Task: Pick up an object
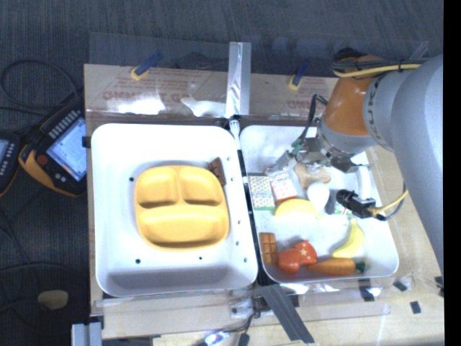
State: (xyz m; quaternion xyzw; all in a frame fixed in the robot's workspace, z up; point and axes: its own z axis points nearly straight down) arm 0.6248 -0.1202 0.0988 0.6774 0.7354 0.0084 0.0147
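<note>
The two-finger gripper [315,157] sits low in the back half of the right shallow white bin [385,254], below the orange band of the grey arm [410,107]. Whether it is spread or pressed together cannot be told, and no object is visibly held by it.

All positions below refer to the yellow divided plastic tray [181,206].

1. The left shallow white bin [108,193] holds the tray near its centre.
2. The right bin lies directly right of the tray, across the shared rims.
3. The yellow lemon-shaped toy [294,209] lies right of the tray, level with its middle, in the right bin.
4. The yellow toy banana [350,242] lies far right of the tray, near the right bin's front right corner.
5. The orange toy carrot [334,267] lies right of and in front of the tray, along the right bin's front wall.
6. The red toy pepper [295,256] lies just left of the carrot, nearer the tray.
7. The brown chocolate-bar toy [268,247] lies closest to the tray's front right corner, inside the right bin.
8. The small brown block [217,169] touches the tray's back right corner, in the left bin.
</note>
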